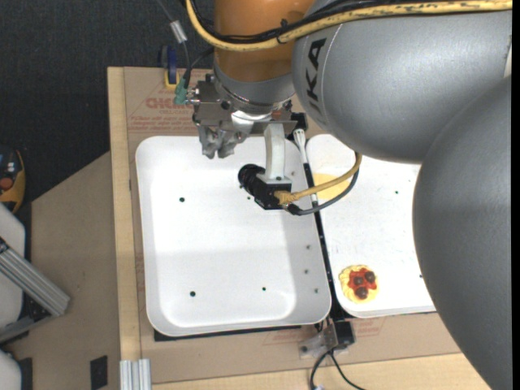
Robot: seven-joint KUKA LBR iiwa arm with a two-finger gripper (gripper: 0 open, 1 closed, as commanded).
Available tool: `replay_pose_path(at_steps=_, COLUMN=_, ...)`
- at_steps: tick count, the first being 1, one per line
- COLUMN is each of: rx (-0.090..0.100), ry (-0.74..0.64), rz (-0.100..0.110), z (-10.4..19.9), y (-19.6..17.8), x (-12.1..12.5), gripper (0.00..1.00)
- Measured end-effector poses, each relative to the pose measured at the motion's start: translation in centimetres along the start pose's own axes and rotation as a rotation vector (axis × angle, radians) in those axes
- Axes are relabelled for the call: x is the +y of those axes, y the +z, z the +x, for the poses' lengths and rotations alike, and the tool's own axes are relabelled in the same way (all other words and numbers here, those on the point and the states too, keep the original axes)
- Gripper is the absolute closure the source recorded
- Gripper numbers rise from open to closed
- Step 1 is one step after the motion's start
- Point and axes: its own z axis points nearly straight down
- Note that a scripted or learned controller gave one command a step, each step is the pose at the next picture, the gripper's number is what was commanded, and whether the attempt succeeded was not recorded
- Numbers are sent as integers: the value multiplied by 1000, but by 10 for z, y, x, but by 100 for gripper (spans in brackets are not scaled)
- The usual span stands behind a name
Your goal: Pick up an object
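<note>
My gripper hangs over the far edge of the left white bin, below the orange band of the arm. Nothing shows beneath it but the bare bin floor. A small yellow round object with red and dark spots lies in the right white bin near its front left corner, well away from the gripper. A pale yellow patch shows at the right bin's left side, partly hidden by a cable and the arm.
The big grey arm covers most of the right bin and the upper right of the view. A black part with a yellow cable hangs from the wrist over the left bin. Brown board surrounds the bins.
</note>
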Motion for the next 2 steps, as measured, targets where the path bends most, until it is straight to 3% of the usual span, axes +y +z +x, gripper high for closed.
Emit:
replay_pose_path(at_steps=1, rx=-2, ry=3, rz=7, z=-3, y=-16, x=-25, gripper=100)
replay_pose_path(at_steps=2, rx=0, ry=3, rz=0, z=-2, y=-49, x=-43, gripper=100)
